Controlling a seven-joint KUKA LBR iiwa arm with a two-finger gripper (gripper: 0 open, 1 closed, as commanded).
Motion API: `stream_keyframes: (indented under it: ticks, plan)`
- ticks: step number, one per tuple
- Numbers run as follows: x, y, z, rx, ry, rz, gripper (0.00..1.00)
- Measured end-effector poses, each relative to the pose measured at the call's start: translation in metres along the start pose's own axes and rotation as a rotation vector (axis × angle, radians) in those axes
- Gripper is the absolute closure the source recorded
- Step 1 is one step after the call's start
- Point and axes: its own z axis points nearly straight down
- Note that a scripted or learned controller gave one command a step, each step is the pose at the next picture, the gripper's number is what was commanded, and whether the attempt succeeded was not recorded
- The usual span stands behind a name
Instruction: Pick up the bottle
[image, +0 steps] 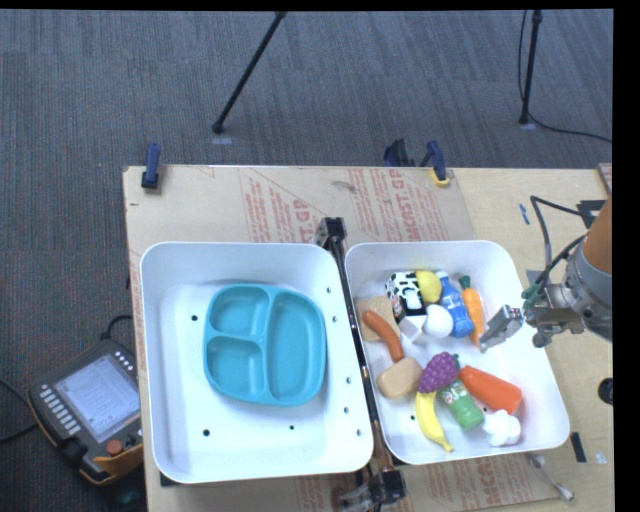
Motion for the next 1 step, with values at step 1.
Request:
stream_keyframes:
  ticks: [1]
  plan:
    - [0.0001,0.0005,-0.0079,0.005,0.002,-0.001,1.0]
